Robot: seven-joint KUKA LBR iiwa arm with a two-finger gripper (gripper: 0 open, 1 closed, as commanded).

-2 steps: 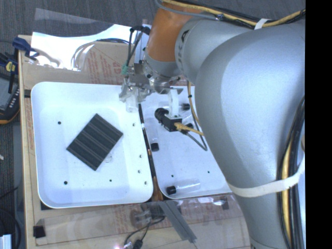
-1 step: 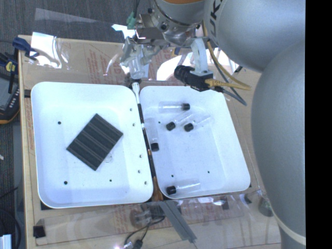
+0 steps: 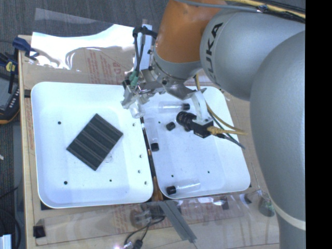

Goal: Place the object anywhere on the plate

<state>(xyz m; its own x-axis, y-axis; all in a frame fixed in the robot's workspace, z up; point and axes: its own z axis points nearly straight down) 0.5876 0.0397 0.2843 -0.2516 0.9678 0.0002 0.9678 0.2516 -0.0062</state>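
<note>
A dark, ribbed square plate lies flat in the left bin, turned like a diamond. Small black pieces lie in the right bin: one near the middle top, one by the left wall, one at the front left corner. A clear, see-through piece lies near the front wall. My gripper hangs low over the back of the divide between the two bins, up and to the right of the plate. The wrist hides what is beneath it.
The grey arm with its orange band covers the back of the right bin. A black cable plug hangs from the wrist over that bin. Crinkled clear plastic lies behind the left bin. Clamps and tools sit at the bench's left edge.
</note>
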